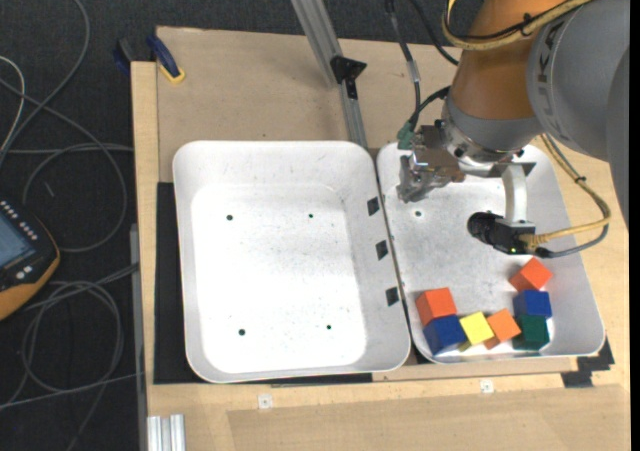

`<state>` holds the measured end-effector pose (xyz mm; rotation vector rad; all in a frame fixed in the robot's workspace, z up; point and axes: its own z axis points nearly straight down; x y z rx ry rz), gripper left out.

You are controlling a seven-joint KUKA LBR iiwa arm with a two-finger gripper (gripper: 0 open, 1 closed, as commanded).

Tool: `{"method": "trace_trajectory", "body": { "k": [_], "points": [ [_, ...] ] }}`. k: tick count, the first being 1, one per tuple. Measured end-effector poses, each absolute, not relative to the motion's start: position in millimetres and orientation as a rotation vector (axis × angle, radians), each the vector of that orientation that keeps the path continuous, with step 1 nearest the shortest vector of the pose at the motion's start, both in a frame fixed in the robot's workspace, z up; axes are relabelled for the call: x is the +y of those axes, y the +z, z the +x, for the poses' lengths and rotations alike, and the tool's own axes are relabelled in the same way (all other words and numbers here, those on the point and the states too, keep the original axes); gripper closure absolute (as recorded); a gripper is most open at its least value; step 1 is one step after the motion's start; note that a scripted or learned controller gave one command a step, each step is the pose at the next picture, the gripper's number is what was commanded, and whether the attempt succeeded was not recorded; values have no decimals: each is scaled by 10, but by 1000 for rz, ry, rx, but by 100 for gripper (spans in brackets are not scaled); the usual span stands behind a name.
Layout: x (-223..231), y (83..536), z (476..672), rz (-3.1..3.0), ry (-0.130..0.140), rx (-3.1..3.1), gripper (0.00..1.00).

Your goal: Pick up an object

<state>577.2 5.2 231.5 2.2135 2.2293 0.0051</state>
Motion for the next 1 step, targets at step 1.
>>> {"method": "trace_trajectory", "body": {
  "k": [1],
  "points": [
    [559,2242,5935,2215,5,2229,100]
  ]
}}
